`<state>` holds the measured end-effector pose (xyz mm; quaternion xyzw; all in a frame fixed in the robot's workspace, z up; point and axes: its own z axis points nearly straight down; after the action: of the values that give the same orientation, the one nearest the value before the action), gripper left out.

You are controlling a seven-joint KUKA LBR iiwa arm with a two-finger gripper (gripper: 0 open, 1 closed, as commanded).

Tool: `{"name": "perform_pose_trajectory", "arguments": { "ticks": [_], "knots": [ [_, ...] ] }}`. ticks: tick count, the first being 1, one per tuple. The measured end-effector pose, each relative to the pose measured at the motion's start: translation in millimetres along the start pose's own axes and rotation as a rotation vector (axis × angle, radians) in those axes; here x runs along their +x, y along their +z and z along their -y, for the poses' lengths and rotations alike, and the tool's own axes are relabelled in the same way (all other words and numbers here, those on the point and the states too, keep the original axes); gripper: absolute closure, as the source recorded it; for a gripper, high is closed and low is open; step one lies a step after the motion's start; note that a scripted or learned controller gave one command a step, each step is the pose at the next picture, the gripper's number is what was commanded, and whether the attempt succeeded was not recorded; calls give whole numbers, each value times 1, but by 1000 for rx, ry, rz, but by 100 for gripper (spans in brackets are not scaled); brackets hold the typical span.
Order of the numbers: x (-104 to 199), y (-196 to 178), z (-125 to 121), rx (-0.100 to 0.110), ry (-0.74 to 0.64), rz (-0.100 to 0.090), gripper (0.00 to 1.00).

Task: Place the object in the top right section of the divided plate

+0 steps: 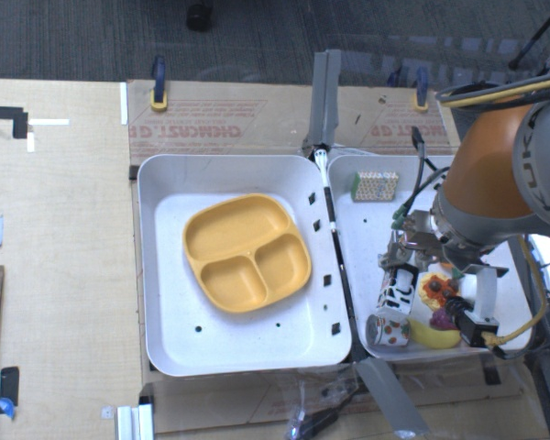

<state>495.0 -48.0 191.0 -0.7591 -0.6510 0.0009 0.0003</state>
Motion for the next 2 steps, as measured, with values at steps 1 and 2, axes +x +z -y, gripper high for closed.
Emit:
{"name": "perform_pose_trajectory", "arguments": {
  "ticks": [1, 2],
  "knots": [
    [77, 1, 22, 3, 24, 1, 100],
    [131, 1, -8, 3, 6, 2, 100]
  ]
}}
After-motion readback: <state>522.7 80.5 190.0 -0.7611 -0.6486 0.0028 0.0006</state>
